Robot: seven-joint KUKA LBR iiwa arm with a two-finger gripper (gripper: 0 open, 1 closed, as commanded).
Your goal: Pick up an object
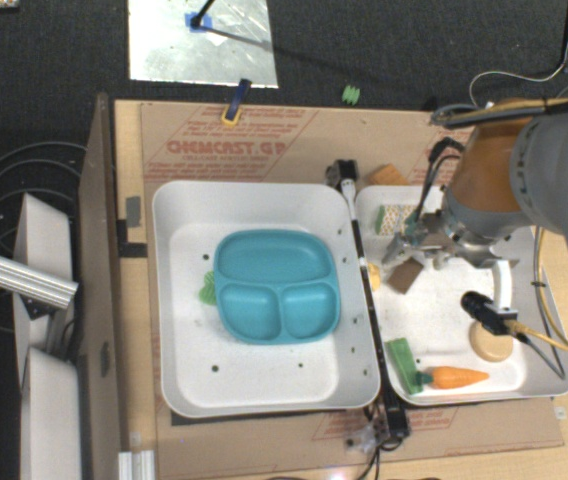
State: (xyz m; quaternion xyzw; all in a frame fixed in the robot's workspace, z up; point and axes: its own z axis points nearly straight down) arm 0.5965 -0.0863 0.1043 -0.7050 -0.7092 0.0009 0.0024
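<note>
White right bin (404, 313), gripper (411, 251) perhaps above brown block (404, 276)

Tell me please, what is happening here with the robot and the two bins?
A grey arm reaches from the right over the right bin, its gripper low near a brown block. I cannot tell whether it holds anything. A carrot, a green piece and a beige disc lie in that bin. The left bin holds a blue tray.
</note>
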